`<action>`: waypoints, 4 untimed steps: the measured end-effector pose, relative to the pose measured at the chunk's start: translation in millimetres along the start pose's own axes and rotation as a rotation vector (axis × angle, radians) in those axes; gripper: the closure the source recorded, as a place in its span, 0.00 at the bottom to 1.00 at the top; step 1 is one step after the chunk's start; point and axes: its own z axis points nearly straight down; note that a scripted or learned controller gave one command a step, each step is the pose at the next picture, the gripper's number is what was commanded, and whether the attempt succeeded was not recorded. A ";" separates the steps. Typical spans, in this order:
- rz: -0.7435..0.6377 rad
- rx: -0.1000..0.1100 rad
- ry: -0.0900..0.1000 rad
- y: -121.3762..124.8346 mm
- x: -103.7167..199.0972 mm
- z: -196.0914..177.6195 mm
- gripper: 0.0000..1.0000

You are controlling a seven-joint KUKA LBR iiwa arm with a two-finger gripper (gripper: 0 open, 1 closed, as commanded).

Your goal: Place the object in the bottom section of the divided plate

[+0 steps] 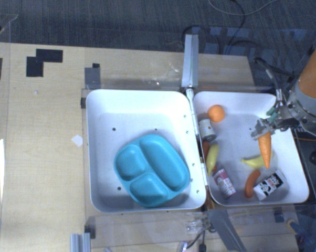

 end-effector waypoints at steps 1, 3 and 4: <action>-0.086 0.003 0.002 -13.1 38.6 60.4 1.00; -0.057 0.004 0.003 -9.4 86.6 82.9 1.00; -0.338 0.001 0.003 17.8 126.7 94.8 1.00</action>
